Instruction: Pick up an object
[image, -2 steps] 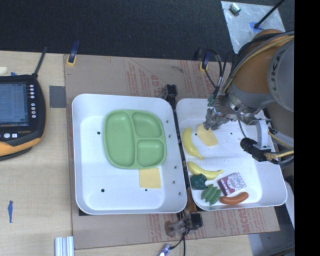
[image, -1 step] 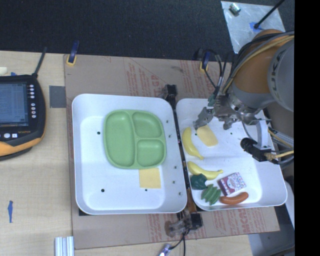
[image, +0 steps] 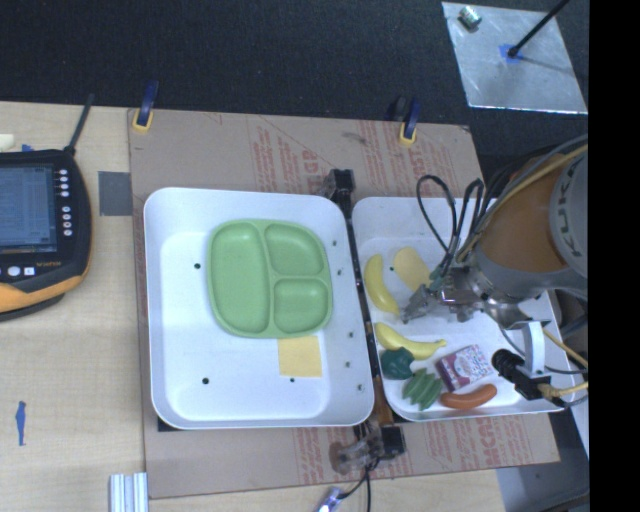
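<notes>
You can't tell how the gripper (image: 418, 306) fingers stand; they blur together over the right bin (image: 392, 215). Behind the gripper, the arm (image: 530, 225) hides that bin's far-right side. Beyond it, the packet (image: 464, 366) print is too small to read.

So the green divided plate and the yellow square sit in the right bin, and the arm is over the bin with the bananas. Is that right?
Not quite. The green divided plate and the yellow square sit in the left bin, as the camera view shows. The rest holds: the arm is over the right bin, above the bananas.
</notes>
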